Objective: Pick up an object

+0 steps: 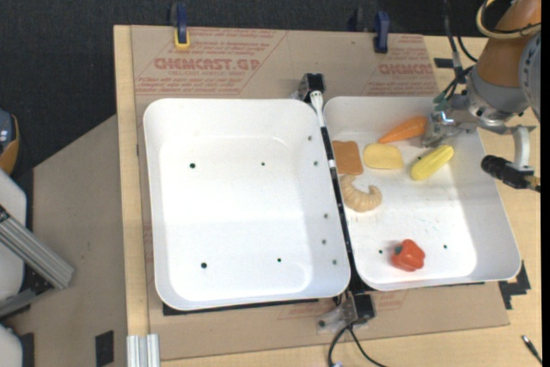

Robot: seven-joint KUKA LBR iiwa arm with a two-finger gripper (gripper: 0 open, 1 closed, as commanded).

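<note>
The right bin holds several toy foods. An orange carrot lies near its far edge, with a yellow corn cob just in front of it. A pale yellow lump, a brown slice and a tan croissant lie towards the bin's left wall. A red pepper sits alone near the front. My gripper hangs low at the carrot's right end, just above the corn. Nothing is seen held in it.
The left bin lies beside the right one, their walls meeting at a black divider rail. Both rest on a brown board held by blue clamps. The grey and orange arm comes in over the right bin's far right corner.
</note>
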